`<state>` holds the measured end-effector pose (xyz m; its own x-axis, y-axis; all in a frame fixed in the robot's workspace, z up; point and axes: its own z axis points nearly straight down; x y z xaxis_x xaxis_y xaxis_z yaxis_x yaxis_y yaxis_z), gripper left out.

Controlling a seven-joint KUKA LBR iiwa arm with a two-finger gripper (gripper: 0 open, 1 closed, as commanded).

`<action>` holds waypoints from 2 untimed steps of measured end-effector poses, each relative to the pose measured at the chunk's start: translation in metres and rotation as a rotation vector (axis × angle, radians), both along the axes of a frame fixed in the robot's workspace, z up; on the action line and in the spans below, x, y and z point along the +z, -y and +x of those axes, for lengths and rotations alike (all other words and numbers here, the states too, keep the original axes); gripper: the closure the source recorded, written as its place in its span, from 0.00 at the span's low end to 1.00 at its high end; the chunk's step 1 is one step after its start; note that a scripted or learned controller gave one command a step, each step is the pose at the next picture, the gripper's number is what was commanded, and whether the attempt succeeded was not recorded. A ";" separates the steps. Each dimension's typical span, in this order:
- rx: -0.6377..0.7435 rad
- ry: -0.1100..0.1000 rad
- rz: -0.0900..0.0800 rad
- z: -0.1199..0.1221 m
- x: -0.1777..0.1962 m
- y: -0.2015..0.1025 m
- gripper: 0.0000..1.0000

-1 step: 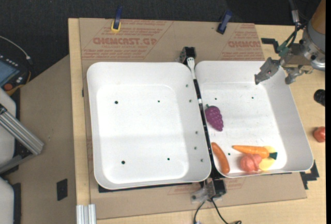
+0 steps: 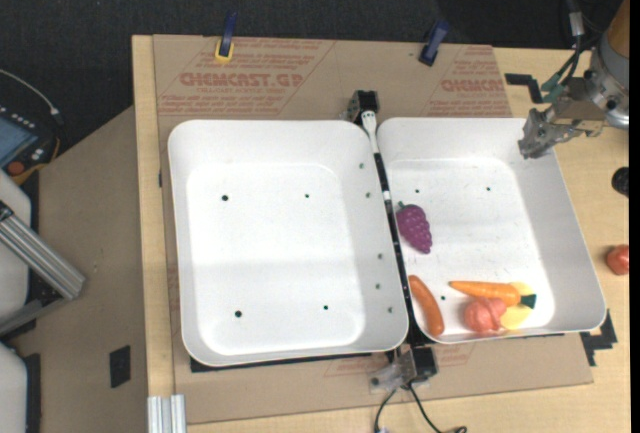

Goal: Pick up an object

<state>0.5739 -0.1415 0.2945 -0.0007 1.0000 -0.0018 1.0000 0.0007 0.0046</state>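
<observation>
Currently the tool (image 2: 535, 136) sits at the far right corner of the right bin (image 2: 560, 221), over the rim, and we see nothing between its fingers. Can't tell from this angle whether they're apart or together.

Candidates all lie in the right bin: purple grape bunch (image 2: 414, 227) against the left wall by the divider, and toward the near edge a red-orange sausage-shaped piece (image 2: 427, 305), a carrot (image 2: 486, 290) and a pink-and-yellow lump (image 2: 492, 316), the carrot touching the lump.

Risks, our read:
- Grapes hug the wall, so one finger may hit the wall or divider on descent.
- Carrot and lump touch; closing there may shove both or grab neither.
- Near pieces lie close to the sloped wall and may slide off.

Relative to the tool, everything lies left and nearer; grapes are closest but well apart from it. Left bin (image 2: 200, 221) holds nothing to pick.
</observation>
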 end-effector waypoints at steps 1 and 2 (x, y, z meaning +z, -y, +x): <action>-0.006 -0.008 0.002 -0.024 -0.024 0.062 1.00; -0.003 -0.010 0.004 -0.073 -0.048 0.061 1.00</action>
